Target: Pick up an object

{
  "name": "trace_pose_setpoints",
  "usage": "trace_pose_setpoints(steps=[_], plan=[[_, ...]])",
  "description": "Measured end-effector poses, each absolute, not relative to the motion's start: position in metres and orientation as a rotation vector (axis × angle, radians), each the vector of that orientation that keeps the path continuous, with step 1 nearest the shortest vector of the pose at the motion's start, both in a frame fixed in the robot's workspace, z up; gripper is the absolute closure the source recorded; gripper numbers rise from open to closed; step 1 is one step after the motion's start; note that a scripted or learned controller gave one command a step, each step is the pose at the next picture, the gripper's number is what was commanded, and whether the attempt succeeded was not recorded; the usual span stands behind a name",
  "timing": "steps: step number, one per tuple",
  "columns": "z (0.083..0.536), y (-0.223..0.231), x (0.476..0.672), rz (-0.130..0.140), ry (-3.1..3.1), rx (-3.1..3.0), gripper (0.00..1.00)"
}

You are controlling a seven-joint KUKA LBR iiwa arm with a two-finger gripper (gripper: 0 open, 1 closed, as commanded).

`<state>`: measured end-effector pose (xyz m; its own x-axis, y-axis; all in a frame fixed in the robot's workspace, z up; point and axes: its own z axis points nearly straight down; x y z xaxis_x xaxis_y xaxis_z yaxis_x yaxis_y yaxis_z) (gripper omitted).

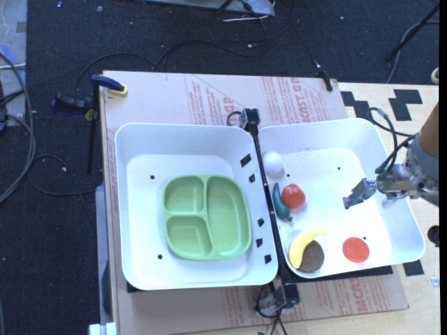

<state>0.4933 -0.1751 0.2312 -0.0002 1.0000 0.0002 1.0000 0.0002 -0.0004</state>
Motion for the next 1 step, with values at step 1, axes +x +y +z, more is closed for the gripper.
trace_pose_setpoints(steps=[1], plan=[[0.2216, -0.1371, 0.4902, 0.000, -2.146, -2.293, 0.00]])
